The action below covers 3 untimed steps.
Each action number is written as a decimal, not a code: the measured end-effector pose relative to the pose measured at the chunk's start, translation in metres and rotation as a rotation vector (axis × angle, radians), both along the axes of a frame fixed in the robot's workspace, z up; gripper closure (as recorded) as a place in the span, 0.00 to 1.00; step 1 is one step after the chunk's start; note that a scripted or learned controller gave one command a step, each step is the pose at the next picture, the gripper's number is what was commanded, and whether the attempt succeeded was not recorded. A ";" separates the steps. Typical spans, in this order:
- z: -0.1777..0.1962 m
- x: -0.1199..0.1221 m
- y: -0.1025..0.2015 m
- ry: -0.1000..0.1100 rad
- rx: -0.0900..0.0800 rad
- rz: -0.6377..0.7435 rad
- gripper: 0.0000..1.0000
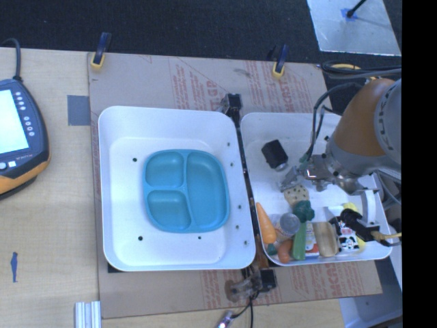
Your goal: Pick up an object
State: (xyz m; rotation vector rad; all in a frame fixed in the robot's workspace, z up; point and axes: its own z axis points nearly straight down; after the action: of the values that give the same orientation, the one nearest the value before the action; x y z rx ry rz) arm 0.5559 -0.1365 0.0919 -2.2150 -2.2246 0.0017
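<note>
My gripper (pixel 293 178) hangs low over the middle of the right bin (pixel 254 125), reaching in from the right under the grey wrist and orange band. A beige dice-like block (pixel 295 196) lies just below it. A black chunky object (pixel 274 153) sits up and to the left, apart from the gripper. Nearer the front lie a dark green piece (pixel 304 211), a grey round piece (pixel 289 222), an orange carrot (pixel 265 223), a green stick-shaped item (pixel 299 243) and a tan wooden piece (pixel 326 238). Nothing shows as held.
The left bin (pixel 116 183) holds a blue divided plate (pixel 186 190). A handheld control pendant (pixel 17 132) lies at the far left of the bench. Clamps stand at the cardboard's back edge, and a small fitting sits between the bins at the back.
</note>
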 end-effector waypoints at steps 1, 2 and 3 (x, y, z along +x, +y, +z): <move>0.000 -0.011 0.040 0.003 -0.001 0.003 0.00; 0.000 0.071 0.039 0.000 0.000 -0.001 0.00; 0.000 0.086 0.042 0.000 -0.001 0.001 0.00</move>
State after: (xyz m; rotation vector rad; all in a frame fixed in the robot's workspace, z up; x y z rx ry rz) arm 0.6419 -0.0941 0.0920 -2.2146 -2.2258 0.0020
